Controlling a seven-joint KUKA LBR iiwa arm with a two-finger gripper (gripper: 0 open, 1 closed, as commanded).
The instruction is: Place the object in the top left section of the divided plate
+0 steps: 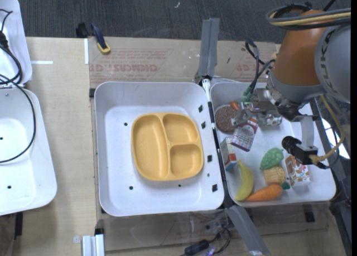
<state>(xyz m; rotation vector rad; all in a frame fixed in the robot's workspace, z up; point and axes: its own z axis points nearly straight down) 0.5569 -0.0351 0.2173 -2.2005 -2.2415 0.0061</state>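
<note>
Right now the arm (312, 48) reaches in from the upper right of the frame, its orange band above the right-hand bin (326, 191). The end effector (252, 116) hangs low over the upper left part of that bin, and a small white and red packet (244, 136) sits right at its tip; whether it is clamped on the packet or merely above it cannot be told, because the wrist hardware and cables hide the tip.

Around it in the same bin lie a round brown disc (225, 118) near the upper left corner, a small carton (228, 155) against the left wall, a yellow banana (244, 181) and an orange carrot (263, 193) along the lower edge, a green bumpy item (271, 158) with a tan piece (274, 175) just below it, and another printed carton (297, 172) at the lower right.

The left-hand bin (111, 154), in the middle of the frame, carries the yellow divided plate (167, 146), slightly rotated, with one long section on its left side and two smaller sections on its right. Both bins rest on the brown table (56, 71), and a white tray with a black cable (22, 138) lies at the far left of the frame.
</note>
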